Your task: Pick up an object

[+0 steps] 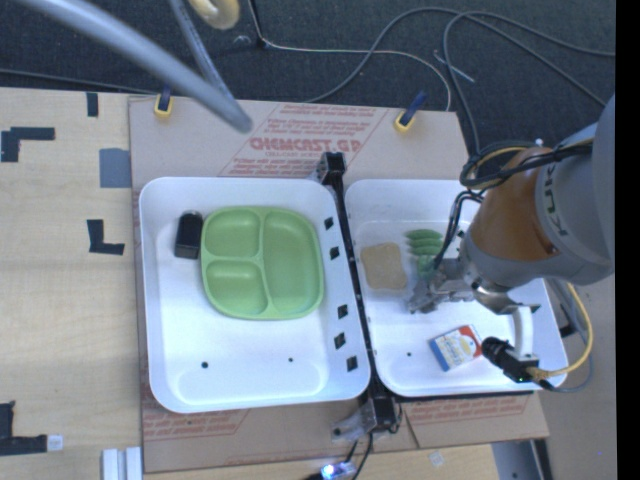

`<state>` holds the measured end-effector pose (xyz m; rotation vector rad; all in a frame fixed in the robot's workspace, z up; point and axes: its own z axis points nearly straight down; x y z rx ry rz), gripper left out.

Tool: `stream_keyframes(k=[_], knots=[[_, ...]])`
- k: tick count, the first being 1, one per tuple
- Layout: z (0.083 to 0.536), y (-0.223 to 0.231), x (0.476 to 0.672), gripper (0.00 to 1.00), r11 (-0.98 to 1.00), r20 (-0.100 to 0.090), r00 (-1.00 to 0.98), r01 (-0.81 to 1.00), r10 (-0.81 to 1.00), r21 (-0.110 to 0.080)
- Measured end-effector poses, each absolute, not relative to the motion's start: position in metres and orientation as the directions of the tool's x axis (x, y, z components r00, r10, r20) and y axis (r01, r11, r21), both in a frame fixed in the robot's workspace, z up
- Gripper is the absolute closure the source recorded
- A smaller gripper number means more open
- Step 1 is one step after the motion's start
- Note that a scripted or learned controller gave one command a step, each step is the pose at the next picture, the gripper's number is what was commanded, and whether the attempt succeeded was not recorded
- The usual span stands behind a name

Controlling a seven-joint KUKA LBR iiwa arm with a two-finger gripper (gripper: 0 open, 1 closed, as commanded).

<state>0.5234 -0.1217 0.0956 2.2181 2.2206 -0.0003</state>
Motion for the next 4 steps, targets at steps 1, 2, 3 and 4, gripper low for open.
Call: stream_keyframes(k=[1,2,3,4], knots=[[0.154,-0.118,0.533,1.0,0.002,-0.001,-0.002,1.0,1.0,0.004],[0.211,-0.12,0.543,1.0,0.002,-0.002,-0.002,1.0,1.0,0.005],[0.22,-0.119,0.543,1.0,0.001,0.0,-0.001,1.0,1.0,-0.001],[0.211,-0.072,0.531,1.0,0.005,0.001,-0.005,1.0,1.0,-0.003]])
